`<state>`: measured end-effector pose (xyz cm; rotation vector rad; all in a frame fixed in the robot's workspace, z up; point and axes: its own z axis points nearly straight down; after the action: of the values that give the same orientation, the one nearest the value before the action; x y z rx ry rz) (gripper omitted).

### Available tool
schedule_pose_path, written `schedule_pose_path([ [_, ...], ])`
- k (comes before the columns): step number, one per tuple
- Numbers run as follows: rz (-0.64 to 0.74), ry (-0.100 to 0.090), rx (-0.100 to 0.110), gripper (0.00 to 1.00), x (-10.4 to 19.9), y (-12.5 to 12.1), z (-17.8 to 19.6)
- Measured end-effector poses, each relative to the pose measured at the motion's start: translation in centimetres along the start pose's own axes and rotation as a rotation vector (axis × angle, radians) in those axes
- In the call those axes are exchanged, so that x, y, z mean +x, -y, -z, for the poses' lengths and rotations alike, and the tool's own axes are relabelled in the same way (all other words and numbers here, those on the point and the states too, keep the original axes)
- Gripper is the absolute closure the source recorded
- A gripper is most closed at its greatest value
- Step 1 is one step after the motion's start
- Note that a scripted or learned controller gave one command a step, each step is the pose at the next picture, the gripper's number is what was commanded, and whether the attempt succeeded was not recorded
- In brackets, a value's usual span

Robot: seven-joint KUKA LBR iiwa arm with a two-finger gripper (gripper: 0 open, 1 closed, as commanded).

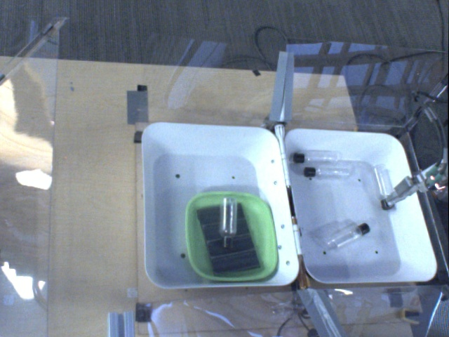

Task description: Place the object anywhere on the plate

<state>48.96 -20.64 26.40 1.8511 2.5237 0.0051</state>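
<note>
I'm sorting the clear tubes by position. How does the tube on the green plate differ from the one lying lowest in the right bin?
The tube on the green plate lies lengthwise up the view, over a dark ridged insert; the lowest tube in the right bin lies slanted on bare white floor. The bin tube's black cap is plain; the plate tube's cap is hard to see. Both are clear.

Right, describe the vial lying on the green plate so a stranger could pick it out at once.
Find the left white bin; a green plate with a dark ridged insert sits in its near half. A clear vial lies on that insert. The other vials lie in the right bin.
</note>
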Motion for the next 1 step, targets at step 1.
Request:
schedule_pose_path([
  [1,0.056,0.002,-0.002,0.00,-0.55,-1.85,13.20],
])
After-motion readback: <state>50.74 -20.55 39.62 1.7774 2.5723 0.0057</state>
